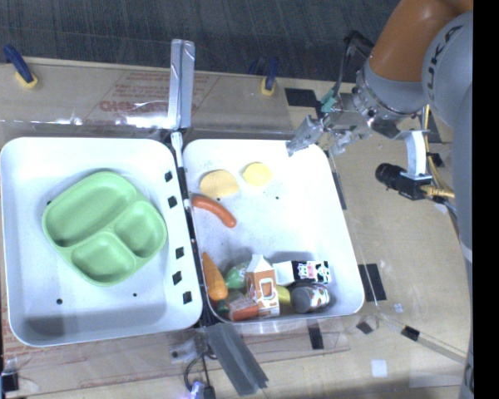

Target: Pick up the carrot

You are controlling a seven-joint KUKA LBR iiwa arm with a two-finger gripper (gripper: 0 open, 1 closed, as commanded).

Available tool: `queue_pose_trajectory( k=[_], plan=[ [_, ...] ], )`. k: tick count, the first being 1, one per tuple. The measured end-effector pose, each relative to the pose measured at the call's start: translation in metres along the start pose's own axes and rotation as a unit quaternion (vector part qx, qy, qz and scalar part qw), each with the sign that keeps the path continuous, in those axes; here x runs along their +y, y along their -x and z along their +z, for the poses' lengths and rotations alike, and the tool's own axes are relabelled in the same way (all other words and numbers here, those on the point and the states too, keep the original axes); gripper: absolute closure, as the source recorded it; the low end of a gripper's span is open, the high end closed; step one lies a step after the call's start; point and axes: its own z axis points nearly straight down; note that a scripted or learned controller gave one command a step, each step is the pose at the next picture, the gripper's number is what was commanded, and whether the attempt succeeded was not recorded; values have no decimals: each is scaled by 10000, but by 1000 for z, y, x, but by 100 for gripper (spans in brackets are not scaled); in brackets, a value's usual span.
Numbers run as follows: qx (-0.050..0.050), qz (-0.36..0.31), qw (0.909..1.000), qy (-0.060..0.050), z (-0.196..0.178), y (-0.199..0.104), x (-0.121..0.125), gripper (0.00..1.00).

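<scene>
The gripper (309,137) hangs over the right bin's (337,223) far right corner, fingers slightly apart, holding nothing. The carrot (214,278) lies along the bin's left wall, crowded by a carton (264,289). The arm (416,48) slants in from upper right.

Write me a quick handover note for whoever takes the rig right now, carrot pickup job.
Gripper: up over the far right corner of the right bin, holding nothing that can be seen; whether its fingers are open or shut cannot be told.
Carrot: lying in the right bin against its left wall, near the front, beside the pile of small packages. It is well away from the gripper.
Also in that bin: a sausage and two yellow pieces toward the back. The green divided plate sits in the left bin.
Done: nothing yet. Left: reach the carrot, grasp it, lift it.
</scene>
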Motion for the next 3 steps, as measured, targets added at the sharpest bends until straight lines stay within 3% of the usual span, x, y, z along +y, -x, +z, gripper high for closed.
queue_pose_trajectory(
  k=[1, 2, 3],
  plan=[
    [-2, -2222, 9750, 5, 48, -57, -21, 0],
    [-2, -2660, 9640, 6, 91, -91, -69, 0],
    [0, -2870, 9579, 4, 92, -133, -137, 0]
  ],
)
